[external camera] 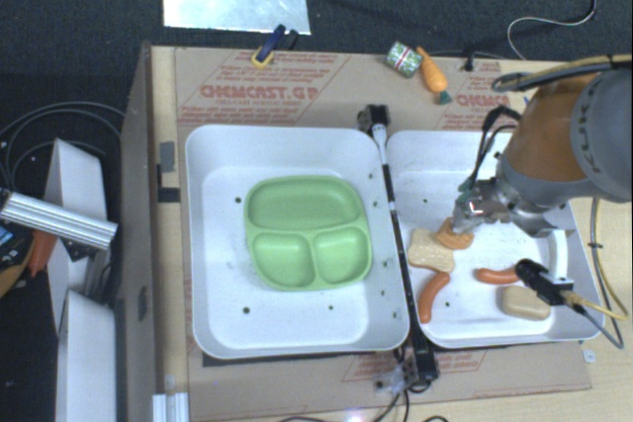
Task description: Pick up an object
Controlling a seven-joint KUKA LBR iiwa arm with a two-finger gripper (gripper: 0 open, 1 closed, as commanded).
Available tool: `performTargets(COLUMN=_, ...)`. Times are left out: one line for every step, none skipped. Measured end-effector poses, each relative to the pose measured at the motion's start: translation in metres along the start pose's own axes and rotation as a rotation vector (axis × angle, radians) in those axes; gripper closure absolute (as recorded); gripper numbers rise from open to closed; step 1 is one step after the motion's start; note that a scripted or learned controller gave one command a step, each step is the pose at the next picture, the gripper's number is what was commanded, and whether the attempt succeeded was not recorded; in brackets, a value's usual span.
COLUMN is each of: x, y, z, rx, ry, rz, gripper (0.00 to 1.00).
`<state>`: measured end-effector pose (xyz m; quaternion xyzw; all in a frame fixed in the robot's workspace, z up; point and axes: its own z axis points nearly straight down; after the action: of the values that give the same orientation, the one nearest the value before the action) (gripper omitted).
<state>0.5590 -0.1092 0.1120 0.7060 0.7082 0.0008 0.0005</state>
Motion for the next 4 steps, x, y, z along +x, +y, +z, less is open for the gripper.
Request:
performTargets(x=0.020, y=0.055, z=0.014, rx=-0.013, ry=-0.003, rz=0.000, gripper=0.00)
performTargets(x=0.004, y=0.116, z=0.017, rx=-0.023, ry=-0.006, rz=-0.002, gripper=0.00)
performTargets(x=-0.018, y=0.111, z=0.026, rx=-0.003, ry=-0.002, rz=0.001, gripper=0.00)
performTargets(x=-0.076, y=0.110, z=0.027, rx=-0.001, ry=-0.003, rz=0.001, gripper=0.00)
